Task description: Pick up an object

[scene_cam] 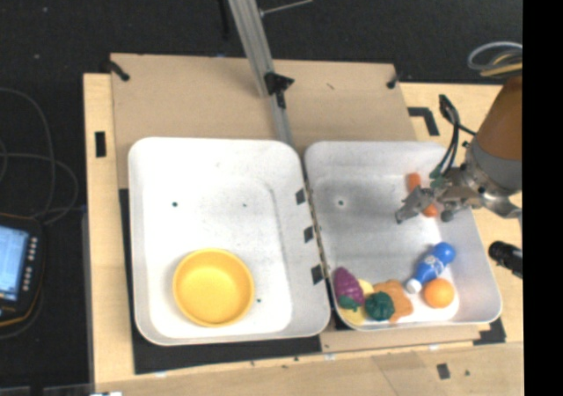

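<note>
Reaching in from the right, the grey arm with its orange band point(503, 126) hung over the right-hand white bin point(352, 183), and its gripper point(428, 203) sat low above the bin's upper right part. Whether the gripper stood wide or narrow could not be told, since its dark fingers blurred together against the bin floor. A small orange object point(413, 180) lay just beside the gripper, up and to its left, and another bit of orange point(431, 209) showed right at the gripper's tip; whether that bit was gripped could not be told.

Below the gripper, near the bin's lower edge, lay the other things: a small blue-and-white bottle point(430, 266) tilted on its side, an orange ball point(438, 294) touching the bottle's lower end, and further left a dark green lump point(379, 305), a purple piece point(347, 287) and a yellowish piece point(352, 318) beneath them, all crowded together.

Well to the gripper's left, in the other white bin point(220, 174), a yellow bowl point(213, 286) stood upright near the lower corner. Both bins rested on the desk point(193, 95).
</note>
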`<move>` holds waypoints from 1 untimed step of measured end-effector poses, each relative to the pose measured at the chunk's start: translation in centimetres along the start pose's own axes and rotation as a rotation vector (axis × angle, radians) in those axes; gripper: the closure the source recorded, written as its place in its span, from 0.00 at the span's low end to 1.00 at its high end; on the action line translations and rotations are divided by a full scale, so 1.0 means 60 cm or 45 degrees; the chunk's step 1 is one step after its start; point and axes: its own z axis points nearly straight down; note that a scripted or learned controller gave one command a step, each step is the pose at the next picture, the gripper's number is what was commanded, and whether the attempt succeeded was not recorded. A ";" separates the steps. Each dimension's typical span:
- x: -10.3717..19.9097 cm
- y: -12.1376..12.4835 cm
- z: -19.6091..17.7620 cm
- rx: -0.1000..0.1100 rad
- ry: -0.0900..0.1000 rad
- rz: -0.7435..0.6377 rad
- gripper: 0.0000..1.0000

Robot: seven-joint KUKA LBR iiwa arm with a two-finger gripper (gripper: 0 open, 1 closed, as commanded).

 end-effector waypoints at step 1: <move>-0.010 0.007 0.074 0.000 -0.001 0.001 0.00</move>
